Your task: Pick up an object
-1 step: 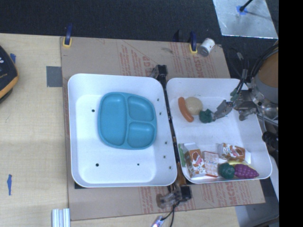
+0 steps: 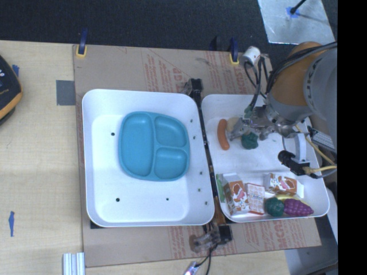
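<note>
My gripper is low over the upper part of the right bin, reaching in from the right. It looks open, its fingers spread to either side of a small dark green object that lies on the bin floor. An orange-brown sausage lies just left of the gripper, apart from it. Along the bin's near edge lie food packets, another packet, a green piece and purple grapes.
The left bin holds a blue divided plate. Black cables and the grey arm with its orange band hang over the right bin's far right corner. A black clip part juts over the bin's right side.
</note>
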Controlling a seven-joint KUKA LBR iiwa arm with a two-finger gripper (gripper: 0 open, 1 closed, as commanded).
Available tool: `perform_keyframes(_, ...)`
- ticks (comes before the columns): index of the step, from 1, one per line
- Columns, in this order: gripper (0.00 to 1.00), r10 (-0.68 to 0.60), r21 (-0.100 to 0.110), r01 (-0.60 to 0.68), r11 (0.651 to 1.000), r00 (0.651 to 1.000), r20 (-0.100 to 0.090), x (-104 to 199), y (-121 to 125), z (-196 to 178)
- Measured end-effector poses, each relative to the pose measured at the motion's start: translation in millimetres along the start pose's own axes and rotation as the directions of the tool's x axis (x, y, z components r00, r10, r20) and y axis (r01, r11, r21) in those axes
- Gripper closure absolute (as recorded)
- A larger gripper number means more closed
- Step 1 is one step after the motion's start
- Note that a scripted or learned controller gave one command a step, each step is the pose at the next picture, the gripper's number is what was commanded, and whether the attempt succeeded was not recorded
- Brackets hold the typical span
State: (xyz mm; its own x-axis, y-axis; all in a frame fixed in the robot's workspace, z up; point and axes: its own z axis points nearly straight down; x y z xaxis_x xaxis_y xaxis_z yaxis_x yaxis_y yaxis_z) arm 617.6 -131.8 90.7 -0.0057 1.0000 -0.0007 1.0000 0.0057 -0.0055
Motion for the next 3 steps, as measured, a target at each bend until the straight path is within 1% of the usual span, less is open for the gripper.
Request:
perform_keyframes(1,0.0,0.0,-0.003,0.0,1.0,1.0,0.0,34.2,26.5,-1.6)
perform_keyframes(2,0.0,0.001,0.0,-0.001,1.0,1.0,0.0,36.2,38.2,-1.5)
perform_keyframes(3,0.0,0.004,-0.005,-0.004,1.0,1.0,0.0,7.4,38.6,-1.7)
